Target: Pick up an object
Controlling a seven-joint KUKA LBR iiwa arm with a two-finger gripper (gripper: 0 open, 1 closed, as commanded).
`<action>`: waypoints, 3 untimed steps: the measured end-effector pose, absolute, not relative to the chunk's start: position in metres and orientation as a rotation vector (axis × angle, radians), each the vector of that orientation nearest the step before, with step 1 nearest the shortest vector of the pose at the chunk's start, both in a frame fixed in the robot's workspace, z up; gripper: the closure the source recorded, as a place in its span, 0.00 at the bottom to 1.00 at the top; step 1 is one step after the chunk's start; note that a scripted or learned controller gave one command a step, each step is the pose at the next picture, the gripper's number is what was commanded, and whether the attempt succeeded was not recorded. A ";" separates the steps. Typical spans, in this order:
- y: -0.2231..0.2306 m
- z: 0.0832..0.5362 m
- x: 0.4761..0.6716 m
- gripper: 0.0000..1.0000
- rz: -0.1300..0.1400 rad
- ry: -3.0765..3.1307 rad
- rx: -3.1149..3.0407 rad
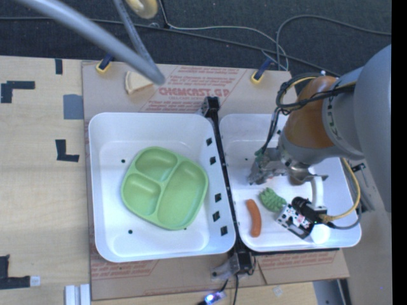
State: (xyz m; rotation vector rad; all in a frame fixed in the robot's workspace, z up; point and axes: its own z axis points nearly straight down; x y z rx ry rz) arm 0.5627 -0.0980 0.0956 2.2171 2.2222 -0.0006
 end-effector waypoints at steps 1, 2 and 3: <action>-0.096 0.138 0.567 1.00 0.003 2.222 2.219; -0.095 0.180 0.567 1.00 0.002 2.221 2.219; -0.095 0.233 0.568 1.00 0.004 2.221 2.217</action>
